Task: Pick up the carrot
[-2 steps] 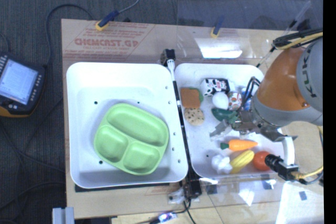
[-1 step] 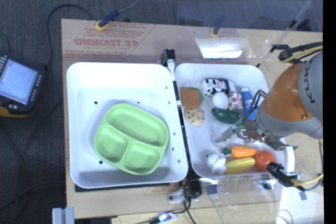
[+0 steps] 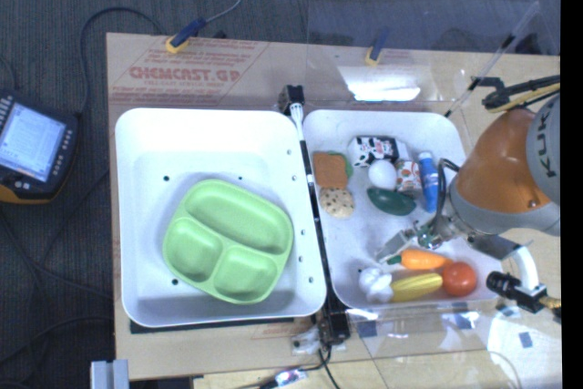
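Note:
The carrot (image 3: 424,261), orange with a small green tip on its left end, lies in the right white bin (image 3: 351,127) near the front. It rests just above a yellow piece (image 3: 415,287) and left of a red tomato (image 3: 459,278). My gripper (image 3: 416,240) hangs from the grey and orange arm (image 3: 496,173), low in the bin and right at the carrot's upper edge. The carrot lies flat on the bin floor.
Also in the right bin are an orange toast slice (image 3: 330,167), a cookie (image 3: 337,201), a black-and-white carton (image 3: 374,148), a white egg (image 3: 383,173), a dark green piece (image 3: 393,201) and a blue can (image 3: 426,173). The left bin (image 3: 146,141) holds a green divided plate (image 3: 228,240).

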Tool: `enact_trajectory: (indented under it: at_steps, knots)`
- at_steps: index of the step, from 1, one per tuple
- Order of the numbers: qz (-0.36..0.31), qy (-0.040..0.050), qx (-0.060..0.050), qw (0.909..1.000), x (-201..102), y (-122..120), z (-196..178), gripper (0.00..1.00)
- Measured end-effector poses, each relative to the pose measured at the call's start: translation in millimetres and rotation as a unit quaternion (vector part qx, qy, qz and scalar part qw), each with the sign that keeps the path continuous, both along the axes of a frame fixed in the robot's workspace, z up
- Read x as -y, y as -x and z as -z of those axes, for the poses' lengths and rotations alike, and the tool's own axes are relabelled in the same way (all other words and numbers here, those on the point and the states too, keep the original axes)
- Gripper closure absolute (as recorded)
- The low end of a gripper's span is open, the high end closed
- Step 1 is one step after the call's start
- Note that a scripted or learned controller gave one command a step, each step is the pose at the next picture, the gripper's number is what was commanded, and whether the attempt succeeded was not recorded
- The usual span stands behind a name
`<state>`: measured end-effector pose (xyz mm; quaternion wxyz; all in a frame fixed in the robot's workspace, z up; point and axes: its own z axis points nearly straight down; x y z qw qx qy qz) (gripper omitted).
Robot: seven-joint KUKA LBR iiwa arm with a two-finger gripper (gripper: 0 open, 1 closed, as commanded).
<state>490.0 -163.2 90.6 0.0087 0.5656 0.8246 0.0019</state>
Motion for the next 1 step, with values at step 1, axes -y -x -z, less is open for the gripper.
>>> enact_trajectory:
  at_steps: [1]
  knots:
    - [0.0,-0.0015,0.0,1.0,-1.6,-1.6,-8.2,1.0]
